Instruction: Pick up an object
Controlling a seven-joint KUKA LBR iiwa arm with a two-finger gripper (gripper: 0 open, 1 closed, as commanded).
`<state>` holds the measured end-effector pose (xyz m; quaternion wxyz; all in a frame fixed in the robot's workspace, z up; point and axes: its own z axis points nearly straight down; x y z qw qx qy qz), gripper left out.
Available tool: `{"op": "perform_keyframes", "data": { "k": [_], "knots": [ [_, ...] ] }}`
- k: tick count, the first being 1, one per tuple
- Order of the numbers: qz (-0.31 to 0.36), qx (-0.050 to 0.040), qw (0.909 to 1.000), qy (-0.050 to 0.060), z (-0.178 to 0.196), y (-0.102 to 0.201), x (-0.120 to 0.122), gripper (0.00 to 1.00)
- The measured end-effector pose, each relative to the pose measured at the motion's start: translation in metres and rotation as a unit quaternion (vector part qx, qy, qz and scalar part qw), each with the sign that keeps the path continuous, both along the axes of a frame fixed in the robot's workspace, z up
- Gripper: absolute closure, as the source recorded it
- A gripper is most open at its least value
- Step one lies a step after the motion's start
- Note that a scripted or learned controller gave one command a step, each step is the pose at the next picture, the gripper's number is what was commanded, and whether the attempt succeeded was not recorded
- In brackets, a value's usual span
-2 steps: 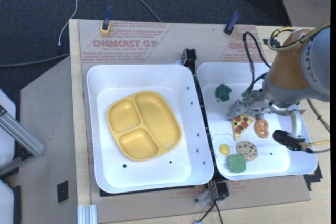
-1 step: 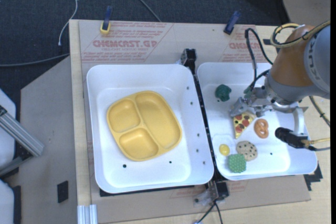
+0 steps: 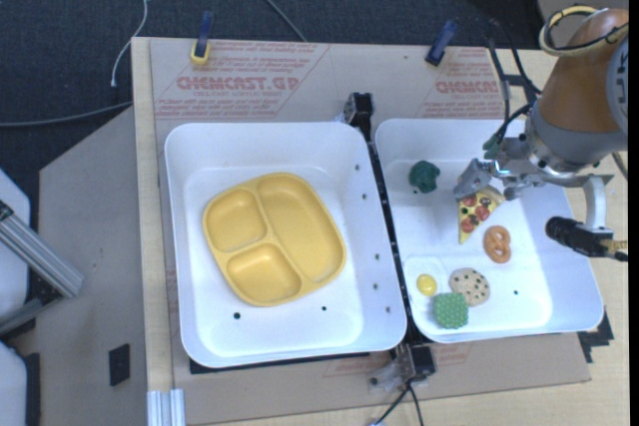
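In the camera view, the bench carries two white bins: the left bin [image 3: 185, 244] holds a yellow divided plate [image 3: 274, 236], and the right bin [image 3: 574, 304] holds several small toy foods. The arm [image 3: 584, 85] comes in from 3 o'clock and its gripper [image 3: 482, 181] hangs low over the upper middle of the right bin. I cannot tell from this angle whether the hand is released or clenched, and nothing is clearly seen held in it. Just below the gripper, toward 6 o'clock, lies the pizza slice [image 3: 476, 213], with its top end touching or almost under the tool; I judge that this is the thing the arm is going for. At 9 o'clock of the gripper, near but apart, sits the green broccoli [image 3: 424, 177]. At 5 o'clock of the pizza slice is the pretzel [image 3: 496, 243], just beside it. Lower in the bin are the yellow piece [image 3: 426, 285], the cookie [image 3: 468, 285] and the green round piece [image 3: 450, 311]. To do this step well, the hand should come down centred on the slice's width, not on its thin tip, because a flat slice can slip away easily. It should also stay clear of the pretzel, so that only one object is caught.
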<state>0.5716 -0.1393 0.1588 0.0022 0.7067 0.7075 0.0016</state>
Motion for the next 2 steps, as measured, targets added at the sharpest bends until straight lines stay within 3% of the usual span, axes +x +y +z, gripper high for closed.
{"op": "perform_keyframes", "data": {
  "k": [2],
  "knots": [
    [0.000, -0.0002, 1.0000, 0.000, 0.115, 0.000, 0.002, 1.00]
  ]
}}
